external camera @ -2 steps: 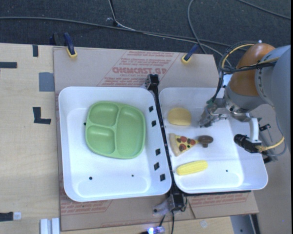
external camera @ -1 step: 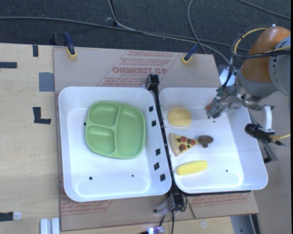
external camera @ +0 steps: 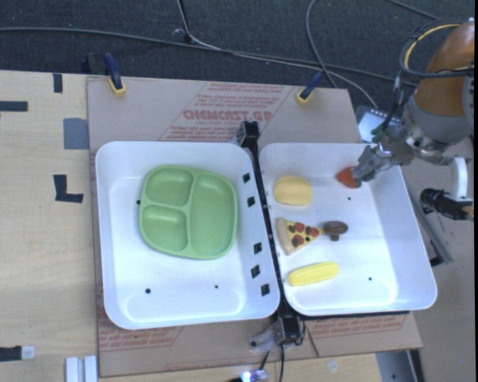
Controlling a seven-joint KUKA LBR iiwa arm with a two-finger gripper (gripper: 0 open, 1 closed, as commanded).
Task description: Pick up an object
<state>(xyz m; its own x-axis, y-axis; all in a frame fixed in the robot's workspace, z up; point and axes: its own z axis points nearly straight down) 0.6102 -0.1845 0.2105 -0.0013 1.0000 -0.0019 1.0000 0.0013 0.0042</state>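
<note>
- While the red toy [external camera: 347, 178] sits at the far right edge of the right bin [external camera: 398, 245], the pincer [external camera: 370, 165] touches it.
- I cannot tell if it grips.
- Lifting seems left to do.
- Corn [external camera: 312, 274] lies well apart.

Left bin [external camera: 115, 293]: white and shallow, sitting beside my right bin [external camera: 398, 289], the two touching along a black divider.
Green plate [external camera: 189, 212]: three compartments, lying flat in the left bin toward its upper half.
Cardboard sheet [external camera: 215, 110]: brown with red print, under both my bins.
Clamps [external camera: 113, 76]: blue and yellow, on the sheet's far edge, a second one further right.
Counter [external camera: 32, 237]: pale wood with black tape marks.
Cables [external camera: 183, 30]: running over dark carpet behind.
</note>
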